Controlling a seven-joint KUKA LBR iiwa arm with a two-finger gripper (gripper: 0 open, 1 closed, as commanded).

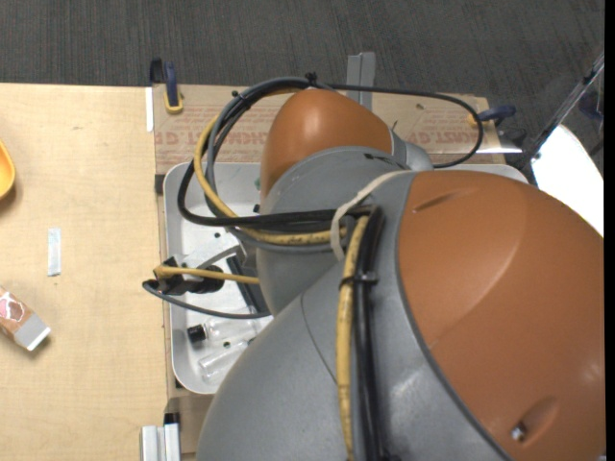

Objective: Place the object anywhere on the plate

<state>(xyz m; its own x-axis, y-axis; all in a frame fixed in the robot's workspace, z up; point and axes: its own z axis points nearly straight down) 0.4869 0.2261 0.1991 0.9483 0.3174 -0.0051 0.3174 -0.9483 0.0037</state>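
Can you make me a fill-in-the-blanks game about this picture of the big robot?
1. The robot arm is grey and ____.
2. The long cable looping over the arm is black and ____.
3. The bin under the arm is coloured ____.
4. The small wrapped packet lies on the wooden board near the picture's ____ edge.

Missing words: orange; yellow; white; left

Faint red lettering runs upside down along the brown cardboard strip (216, 123) just behind the white bin (178, 195); it is too blurred and too covered by cables to make out any word.
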